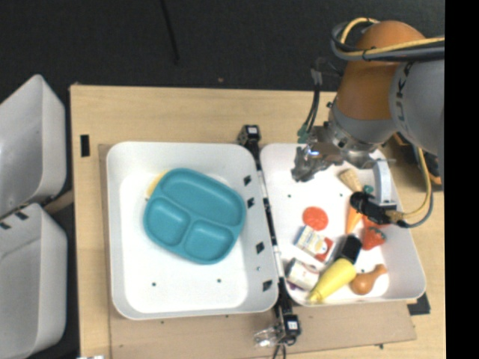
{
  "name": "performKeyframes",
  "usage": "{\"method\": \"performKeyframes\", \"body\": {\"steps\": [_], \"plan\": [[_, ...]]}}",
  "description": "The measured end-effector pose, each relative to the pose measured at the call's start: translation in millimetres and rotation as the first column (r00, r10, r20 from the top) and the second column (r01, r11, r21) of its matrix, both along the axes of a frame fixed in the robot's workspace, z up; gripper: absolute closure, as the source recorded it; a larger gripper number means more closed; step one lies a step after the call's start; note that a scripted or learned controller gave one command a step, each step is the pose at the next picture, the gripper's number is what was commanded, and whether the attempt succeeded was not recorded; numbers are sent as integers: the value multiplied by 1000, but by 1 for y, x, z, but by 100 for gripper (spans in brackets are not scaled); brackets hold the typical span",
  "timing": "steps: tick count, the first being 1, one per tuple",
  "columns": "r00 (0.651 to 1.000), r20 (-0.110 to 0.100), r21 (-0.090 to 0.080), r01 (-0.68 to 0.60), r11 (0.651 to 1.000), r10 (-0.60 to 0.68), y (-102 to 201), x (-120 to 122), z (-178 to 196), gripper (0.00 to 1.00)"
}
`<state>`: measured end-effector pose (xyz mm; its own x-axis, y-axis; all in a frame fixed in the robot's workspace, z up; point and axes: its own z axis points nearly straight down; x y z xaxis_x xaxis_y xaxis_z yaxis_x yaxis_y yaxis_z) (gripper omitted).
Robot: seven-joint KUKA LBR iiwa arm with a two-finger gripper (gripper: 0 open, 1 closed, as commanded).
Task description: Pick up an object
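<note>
A wooden bench bears two white bins. The left bin holds a teal divided plate. Over the right bin, the gripper hangs with nothing visibly held, near a round orange-red piece and a yellow bottle.

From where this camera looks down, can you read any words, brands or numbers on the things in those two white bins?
No text can be read.
Small white carton with red and blue print: the printing is too blurred to make out.
White cylindrical container with a dark band: the label is too small to read.
Teal plastic divided plate, round orange-red disc, yellow cone-shaped bottle: no lettering visible.
</note>
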<state>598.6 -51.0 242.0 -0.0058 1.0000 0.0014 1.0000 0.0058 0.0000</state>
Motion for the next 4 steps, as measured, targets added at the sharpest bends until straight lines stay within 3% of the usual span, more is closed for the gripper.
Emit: {"method": "performKeyframes", "body": {"steps": [1, 3, 4], "plan": [[1000, 2, -1, 1, 1000, -1, 18, 9, 8, 100], [1000, -2, -3, 5, 1000, -5, 16, 5, -12, 100], [1000, 2, -1, 2, 1000, -2, 24, 6, 7, 100]]}}
